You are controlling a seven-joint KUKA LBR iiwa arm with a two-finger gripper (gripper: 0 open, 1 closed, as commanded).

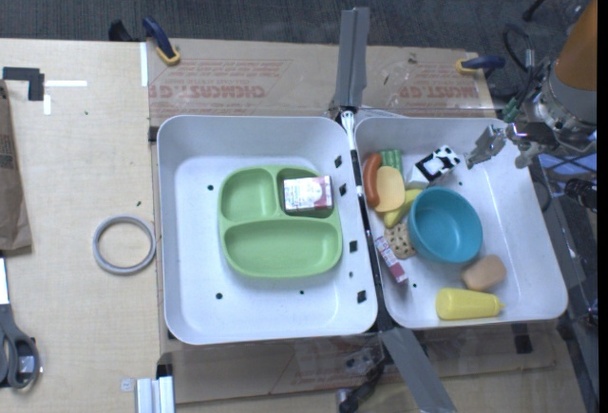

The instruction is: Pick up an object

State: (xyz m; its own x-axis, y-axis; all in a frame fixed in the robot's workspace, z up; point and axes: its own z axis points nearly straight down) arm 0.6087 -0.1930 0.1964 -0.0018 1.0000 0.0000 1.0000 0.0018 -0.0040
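Claw [494, 145]: over the right bin's [532, 212] upper right rim, fingers apart, gripping nothing.
Right bin: blue bowl [445, 225], yellow cylinder [467, 304], black-and-white toy [437, 162], tan lump [484, 272].
Left bin [190, 212]: green divided tray [280, 223] carrying 1 small carton [307, 194].

Left bin [190, 212] holds a divided tray [275, 254]; a small carton [307, 195] sits in its far right compartment. Right bin [532, 240] holds a bowl [446, 226] at centre, toy food left of it, a cylinder [467, 304] at the near side.
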